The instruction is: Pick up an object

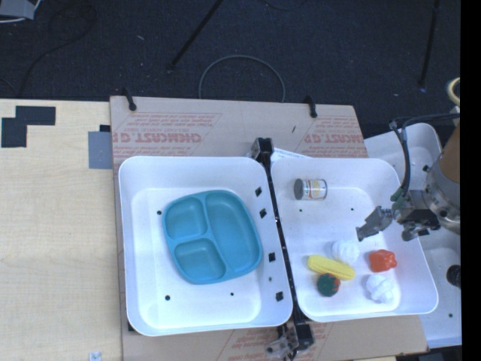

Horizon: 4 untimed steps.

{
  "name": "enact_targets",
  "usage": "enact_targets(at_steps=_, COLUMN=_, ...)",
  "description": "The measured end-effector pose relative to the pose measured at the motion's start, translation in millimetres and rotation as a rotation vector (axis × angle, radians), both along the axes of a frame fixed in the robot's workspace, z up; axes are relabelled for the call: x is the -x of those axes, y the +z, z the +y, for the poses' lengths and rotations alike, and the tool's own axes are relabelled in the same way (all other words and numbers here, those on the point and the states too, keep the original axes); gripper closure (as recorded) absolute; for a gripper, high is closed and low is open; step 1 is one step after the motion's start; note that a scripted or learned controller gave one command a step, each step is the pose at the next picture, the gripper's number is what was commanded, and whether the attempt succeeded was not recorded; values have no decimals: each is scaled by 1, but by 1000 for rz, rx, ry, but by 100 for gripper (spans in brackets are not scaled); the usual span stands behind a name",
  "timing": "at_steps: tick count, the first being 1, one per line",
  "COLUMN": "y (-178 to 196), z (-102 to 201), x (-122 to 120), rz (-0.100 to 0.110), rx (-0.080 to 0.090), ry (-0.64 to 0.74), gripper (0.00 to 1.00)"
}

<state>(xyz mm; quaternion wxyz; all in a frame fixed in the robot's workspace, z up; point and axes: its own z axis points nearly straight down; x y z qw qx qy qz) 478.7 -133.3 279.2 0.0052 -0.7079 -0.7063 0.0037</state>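
Judging from how things lie, the pick has not yet happened: every object rests on a bin floor and nothing sits between the gripper's fingers, so the descent, the closing and the lift are all left to do

The bench (60, 232) carries a cardboard sheet (195, 130), and on that stand the two white bins. The left bin (143, 186) holds a blue divided tray (212, 236) lying flat near its middle. The right bin (353, 179) holds the candidates for the task. A small can (310, 189) lies on its side near the far wall, well apart from the rest. Toward the near right corner is a loose cluster: a yellow corn cob (331, 266), with a dark green round piece (327, 284) just beside its near side, a white lump (346, 250) touching or almost touching the cob's far end, a red piece (382, 260) further right, and another white lump (381, 288) near the front wall

The arm (451, 179) enters from the right edge, its wrist over the bin's right wall. The gripper (387, 222) reaches leftward over the bin, hanging above the floor close to the first white lump and the red piece. Its fingers appear apart, one dark finger (370, 225) angled toward the cluster, clamped on nothing
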Motion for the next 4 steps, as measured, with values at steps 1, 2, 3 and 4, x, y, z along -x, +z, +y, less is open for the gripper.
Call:
enact_targets(at_steps=1, y=5, z=0, x=-2, rz=-11, rx=2, ry=2, gripper=0)
enact_targets(at_steps=2, y=-59, z=-1, x=1, rz=-3, rx=-1, ry=2, gripper=0)
enact_targets(at_steps=3, y=-107, z=3, x=-6, rz=-4, rx=-1, ry=2, gripper=0)
enact_targets(at_steps=4, y=-161, z=-2, x=-13, rz=-6, rx=-1, ry=1, gripper=0)
